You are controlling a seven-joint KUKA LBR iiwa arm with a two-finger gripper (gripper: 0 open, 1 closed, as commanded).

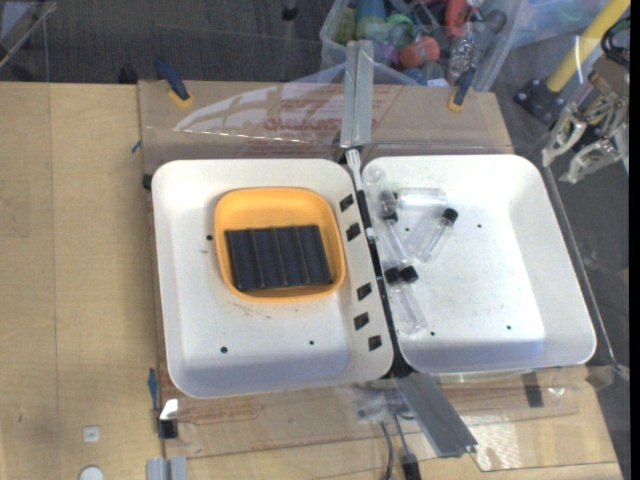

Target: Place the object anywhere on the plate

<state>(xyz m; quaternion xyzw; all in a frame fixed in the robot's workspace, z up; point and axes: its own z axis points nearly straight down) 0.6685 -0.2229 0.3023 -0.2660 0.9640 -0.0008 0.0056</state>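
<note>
One dark ribbed rectangular object (278,258) lies flat on the orange plate (228,211), its long axis running from 9 o'clock to 3 o'clock with a slight tilt, and its ridges crossing from 12 to 6 o'clock. It covers the lower middle of the plate, leaving the orange rim bare at 12 o'clock and along both sides. The plate sits in the left white bin (190,348), toward that bin's 1 o'clock area. At 3 o'clock of the plate, across the divider, the right white bin (520,298) holds several clear tubes with black caps (415,230), clustered near its 9 o'clock wall. The gripper (590,143) hangs at the far 2 o'clock corner of the view, outside the bins and off the surface (70,268); whether its fingers are apart or together cannot be told.
</note>
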